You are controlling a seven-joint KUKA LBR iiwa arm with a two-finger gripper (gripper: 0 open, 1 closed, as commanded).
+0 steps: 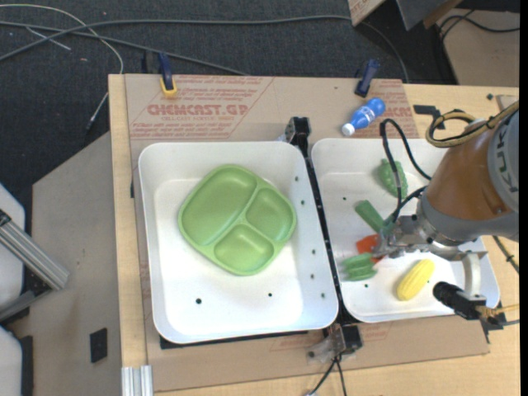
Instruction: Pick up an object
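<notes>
The left bin [157, 246] is holding a green plate [237, 219]; the end effector [388, 239] is hovering in the right bin [346, 295] over green pieces [360, 266] — grip unclear.

Two white bins [157, 246]; one green divided plate [237, 219]; one yellow corn cob [414, 279]; three green toy pieces [370, 216]; one orange piece [367, 243]; one blue-and-white bottle [364, 116]; two blue-handled clamps [167, 73].

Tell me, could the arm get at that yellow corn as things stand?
Probably yes. The corn lies uncovered in the right bin, just beside the gripper, with nothing on top of it.
</notes>
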